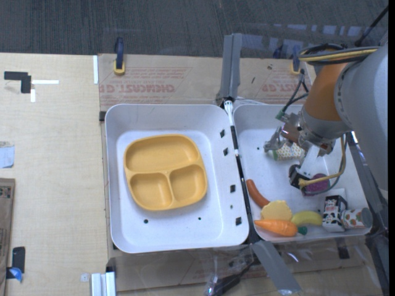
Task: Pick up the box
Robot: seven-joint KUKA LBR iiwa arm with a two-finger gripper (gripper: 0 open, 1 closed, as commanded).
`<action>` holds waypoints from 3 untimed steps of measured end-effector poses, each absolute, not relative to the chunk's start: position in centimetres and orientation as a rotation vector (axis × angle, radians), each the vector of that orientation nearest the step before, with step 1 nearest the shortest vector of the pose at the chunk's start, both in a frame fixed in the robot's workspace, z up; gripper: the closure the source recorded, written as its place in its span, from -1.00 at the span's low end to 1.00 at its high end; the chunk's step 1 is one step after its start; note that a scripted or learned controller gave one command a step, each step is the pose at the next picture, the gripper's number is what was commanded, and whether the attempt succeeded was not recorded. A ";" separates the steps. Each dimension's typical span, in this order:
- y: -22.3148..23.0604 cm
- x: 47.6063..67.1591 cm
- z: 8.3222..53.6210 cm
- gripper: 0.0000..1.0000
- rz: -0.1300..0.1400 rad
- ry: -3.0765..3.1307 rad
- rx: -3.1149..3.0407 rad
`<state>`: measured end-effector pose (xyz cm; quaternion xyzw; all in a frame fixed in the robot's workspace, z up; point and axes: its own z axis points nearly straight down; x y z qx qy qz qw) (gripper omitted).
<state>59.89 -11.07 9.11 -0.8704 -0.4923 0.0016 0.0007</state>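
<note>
Two small boxes stand at the front right corner of the right bin: a white carton with black patches and, beside it, a white box with red marks. My gripper hangs low over the back middle of that bin, well behind the boxes. Just under it to the right lies a pale speckled object, touching or nearly touching the gripper. The wrist hides what is between the gripper's tips.
The right bin also holds a red sausage, a yellow piece, a carrot, a banana and a purple item. The left bin holds a yellow divided plate.
</note>
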 end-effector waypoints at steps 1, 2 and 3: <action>-11.2 59.8 9.9 1.00 0.009 -1.543 -2.734; -13.2 60.5 15.6 1.00 0.004 -1.249 -2.883; -13.2 60.5 16.4 1.00 0.009 -1.252 -2.881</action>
